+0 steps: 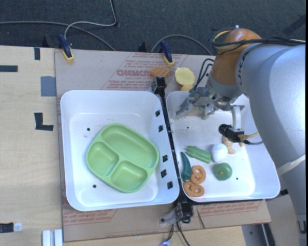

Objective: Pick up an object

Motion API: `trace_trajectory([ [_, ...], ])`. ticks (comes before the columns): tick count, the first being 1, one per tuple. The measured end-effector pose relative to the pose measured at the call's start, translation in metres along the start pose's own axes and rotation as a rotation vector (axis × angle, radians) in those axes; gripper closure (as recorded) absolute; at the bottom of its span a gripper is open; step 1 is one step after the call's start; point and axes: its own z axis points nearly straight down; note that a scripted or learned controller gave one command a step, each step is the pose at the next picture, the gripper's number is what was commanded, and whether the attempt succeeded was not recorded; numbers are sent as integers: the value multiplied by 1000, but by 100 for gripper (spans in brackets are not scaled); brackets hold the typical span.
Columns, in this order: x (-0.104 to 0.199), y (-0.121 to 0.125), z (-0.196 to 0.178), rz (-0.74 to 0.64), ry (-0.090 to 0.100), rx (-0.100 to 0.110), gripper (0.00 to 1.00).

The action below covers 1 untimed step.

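We note the gripper (194, 106) hovering over the right bin (262, 176) at upper centre-right, fingers spread, holding nothing. Candidate toys, including a white ball (219, 151), cluster lower in that bin, awaiting a descent.

One fixed camera looks down at a slant on both white bins (72, 152), arm (277, 86) entering from right.
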Motion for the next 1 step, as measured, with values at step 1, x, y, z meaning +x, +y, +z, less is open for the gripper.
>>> trace_trajectory([
  [1, -17, 0, 0, 0, 0, 0, 0],
])
